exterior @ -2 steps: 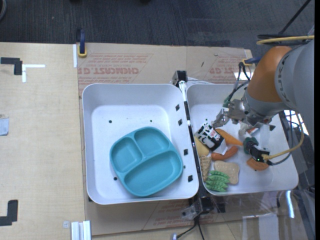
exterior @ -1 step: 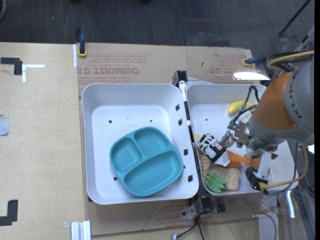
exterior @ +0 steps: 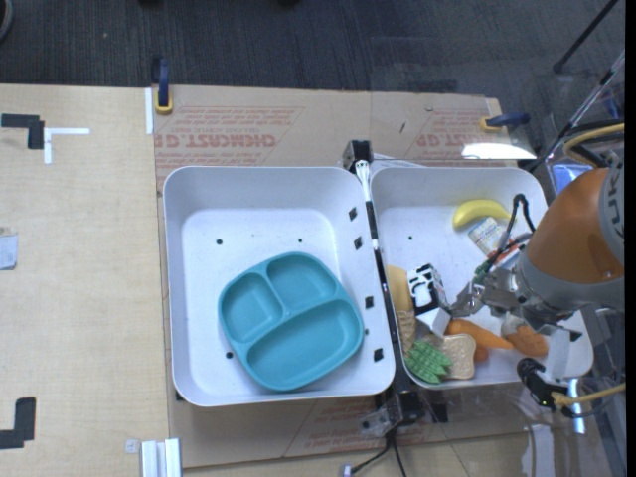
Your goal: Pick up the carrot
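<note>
Down in the lower right of the frame, the carrot (exterior: 484, 337) lies in the right bin (exterior: 437, 192), beside a slice of bread (exterior: 459, 355). The tool (exterior: 475, 298) sits just above the carrot; whether it's apart or together, I cannot tell.

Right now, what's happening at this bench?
The arm reaches into the right bin from the right, its gripper low over the toy food, right at the carrot. I can't tell whether it has a grip. A banana lies near the far wall, a bread slice and a green leafy piece near the front. The left bin holds a blue divided plate.
</note>
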Available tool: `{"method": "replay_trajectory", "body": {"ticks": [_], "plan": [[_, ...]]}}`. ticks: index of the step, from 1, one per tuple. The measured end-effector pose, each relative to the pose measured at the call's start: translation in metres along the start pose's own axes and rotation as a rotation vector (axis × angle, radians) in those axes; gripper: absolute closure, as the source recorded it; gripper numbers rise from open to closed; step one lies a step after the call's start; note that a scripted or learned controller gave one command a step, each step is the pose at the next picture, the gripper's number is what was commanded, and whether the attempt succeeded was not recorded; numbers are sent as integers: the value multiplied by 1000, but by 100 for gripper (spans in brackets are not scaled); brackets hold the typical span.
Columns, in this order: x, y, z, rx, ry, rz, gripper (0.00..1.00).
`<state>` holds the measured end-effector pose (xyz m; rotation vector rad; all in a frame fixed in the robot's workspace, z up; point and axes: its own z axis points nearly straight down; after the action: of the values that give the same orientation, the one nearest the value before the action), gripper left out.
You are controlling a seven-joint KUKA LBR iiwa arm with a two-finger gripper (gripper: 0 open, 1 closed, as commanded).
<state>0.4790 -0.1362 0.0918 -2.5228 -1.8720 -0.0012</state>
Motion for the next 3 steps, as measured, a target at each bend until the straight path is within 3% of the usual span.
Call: {"method": "replay_trajectory", "body": {"ticks": [1, 2, 3], "plan": [[-20, 6, -102, 0, -2, 78, 0], [-4, 0, 1, 3, 0, -178, 0], [-4, 1, -8, 1, 0, -173, 100]]}}
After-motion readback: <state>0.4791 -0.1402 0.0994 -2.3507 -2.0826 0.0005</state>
